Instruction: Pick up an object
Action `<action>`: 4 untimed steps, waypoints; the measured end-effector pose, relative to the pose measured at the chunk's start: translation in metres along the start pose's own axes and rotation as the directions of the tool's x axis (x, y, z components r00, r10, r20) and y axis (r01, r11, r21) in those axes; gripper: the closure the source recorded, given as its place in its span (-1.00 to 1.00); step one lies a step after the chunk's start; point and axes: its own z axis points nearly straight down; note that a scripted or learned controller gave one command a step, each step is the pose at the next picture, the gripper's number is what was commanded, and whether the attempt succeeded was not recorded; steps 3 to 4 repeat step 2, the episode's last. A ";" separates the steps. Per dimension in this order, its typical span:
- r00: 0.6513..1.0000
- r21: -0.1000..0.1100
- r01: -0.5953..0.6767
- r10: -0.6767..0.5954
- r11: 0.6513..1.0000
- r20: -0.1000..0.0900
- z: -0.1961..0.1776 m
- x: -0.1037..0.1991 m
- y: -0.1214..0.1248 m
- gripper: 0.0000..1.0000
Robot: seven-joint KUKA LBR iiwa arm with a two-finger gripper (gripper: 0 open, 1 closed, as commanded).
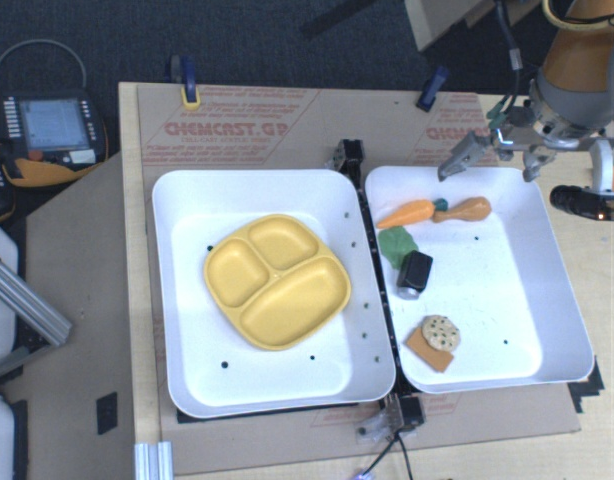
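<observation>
My gripper (494,161) hangs above the far edge of the right bin (547,298), open, with nothing between its spread fingers. Just in front of it lie an orange carrot (407,213) and a tan piece with a teal end (465,209). Nearer the bin's left wall are a green piece (397,245) and a small black object (415,271). A round cookie (441,332) rests on a tan cracker (425,351) towards the near side.
The left bin (177,268) holds a yellow divided plate (277,280). A black divider with clamps runs between the bins. A control pendant (49,133) lies off the bench at the far left.
</observation>
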 end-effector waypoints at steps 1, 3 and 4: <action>1.000 0.002 0.000 0.000 1.000 -0.001 0.042 0.003 -0.003 -1.00; 1.000 0.006 0.001 -0.001 1.000 -0.001 0.103 0.001 0.003 -1.00; 1.000 0.006 0.001 -0.001 1.000 -0.001 0.103 0.001 0.003 -1.00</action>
